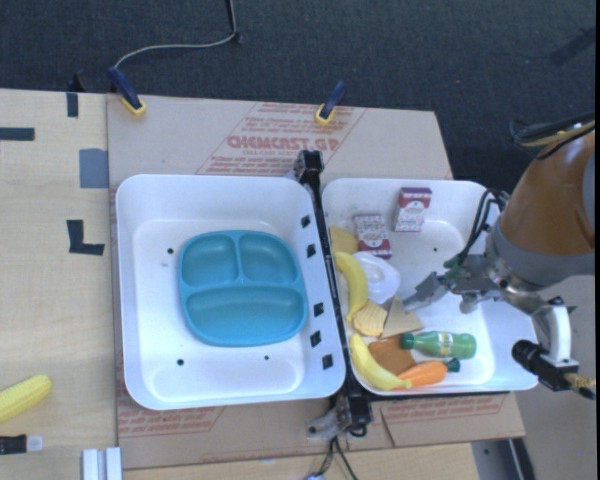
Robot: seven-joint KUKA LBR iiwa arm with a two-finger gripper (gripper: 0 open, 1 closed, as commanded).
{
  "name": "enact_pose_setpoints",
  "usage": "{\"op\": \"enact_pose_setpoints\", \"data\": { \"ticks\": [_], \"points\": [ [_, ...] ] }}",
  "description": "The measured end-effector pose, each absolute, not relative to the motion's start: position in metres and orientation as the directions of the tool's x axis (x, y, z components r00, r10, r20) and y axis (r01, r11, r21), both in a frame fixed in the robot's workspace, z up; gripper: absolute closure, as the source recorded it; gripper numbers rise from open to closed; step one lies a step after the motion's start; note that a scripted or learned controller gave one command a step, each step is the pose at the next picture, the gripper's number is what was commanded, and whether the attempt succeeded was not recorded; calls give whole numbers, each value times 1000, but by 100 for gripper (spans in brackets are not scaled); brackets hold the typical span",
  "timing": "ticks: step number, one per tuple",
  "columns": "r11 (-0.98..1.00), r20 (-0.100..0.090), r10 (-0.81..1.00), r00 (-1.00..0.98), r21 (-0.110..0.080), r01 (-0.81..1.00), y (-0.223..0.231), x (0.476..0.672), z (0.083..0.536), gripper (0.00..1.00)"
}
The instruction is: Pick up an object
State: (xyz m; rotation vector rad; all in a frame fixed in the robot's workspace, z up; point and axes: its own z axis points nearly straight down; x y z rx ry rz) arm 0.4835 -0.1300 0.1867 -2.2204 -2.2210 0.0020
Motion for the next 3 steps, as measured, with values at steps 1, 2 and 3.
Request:
{"op": "enact_pose_setpoints", "data": {
  "ticks": [1,2,3],
  "points": [
    [-1,-1,1000,1,1,1000,-100,484,89,0],
    [0,-1,1000,0,4,1000,-112,544,86,0],
    [0,-2,1000,0,3,1000,-112,544,95,100]
  ]
}}
